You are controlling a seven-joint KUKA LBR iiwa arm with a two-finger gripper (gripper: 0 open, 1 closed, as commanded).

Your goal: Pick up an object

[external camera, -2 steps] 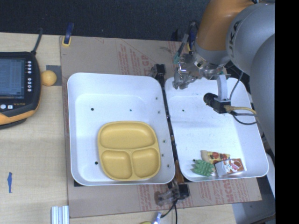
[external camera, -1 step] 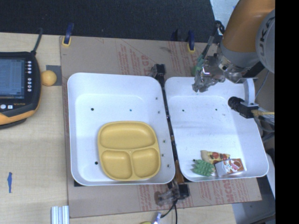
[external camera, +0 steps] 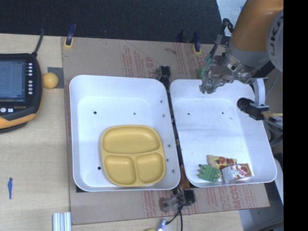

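My gripper (external camera: 209, 87) hangs over the far edge of the right bin (external camera: 216, 129), with nothing visible between its fingers. At the near right corner of that bin lie three small things: a green leafy toy (external camera: 208, 173), a pizza-slice toy (external camera: 220, 160) and a small red and white carton (external camera: 237, 172). They sit close together, well away from the gripper.
The left bin (external camera: 86, 105) holds a yellow divided plate (external camera: 133, 154) at its near side. A teach pendant (external camera: 17, 90) and a yellow ball (external camera: 49, 80) lie on the bench at the left. Clips (external camera: 163, 73) join the bins in the middle.
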